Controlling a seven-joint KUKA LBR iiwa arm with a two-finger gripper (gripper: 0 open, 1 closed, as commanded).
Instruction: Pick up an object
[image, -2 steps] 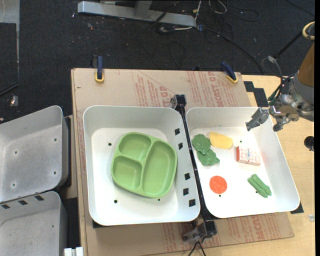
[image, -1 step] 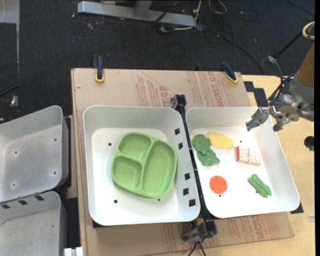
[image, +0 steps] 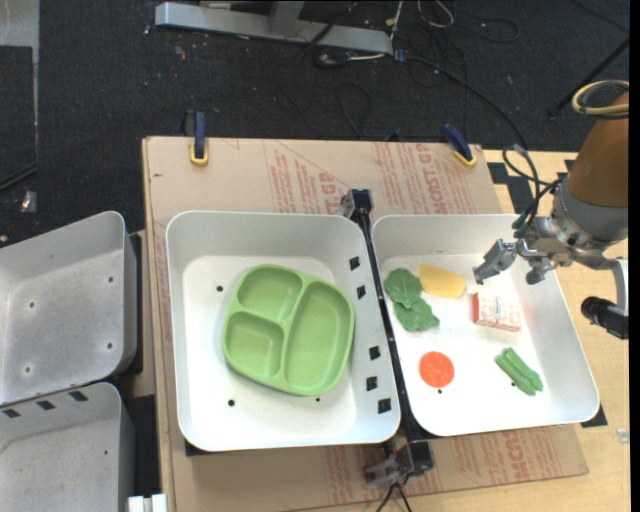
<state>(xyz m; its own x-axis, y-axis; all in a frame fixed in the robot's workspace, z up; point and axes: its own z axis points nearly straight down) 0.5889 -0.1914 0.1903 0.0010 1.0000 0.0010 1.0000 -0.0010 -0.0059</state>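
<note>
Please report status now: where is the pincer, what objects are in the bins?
Pincer over right bin, far edge, nothing between fingers. Pink-white box just below it; yellow piece, green leafy toy, orange disc, green pod loose nearby. Green divided plate in left bin.

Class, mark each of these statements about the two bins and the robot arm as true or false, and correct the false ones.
1. The green divided plate lies in the left bin. True.
2. The orange disc lies on the plate. False: it lies in the right bin, on the floor.
3. The gripper holds the yellow piece. False: the piece lies on the bin floor, apart from the gripper.
4. The small red and white box lies in the right bin. True.
5. The plate has three compartments. True.
</note>
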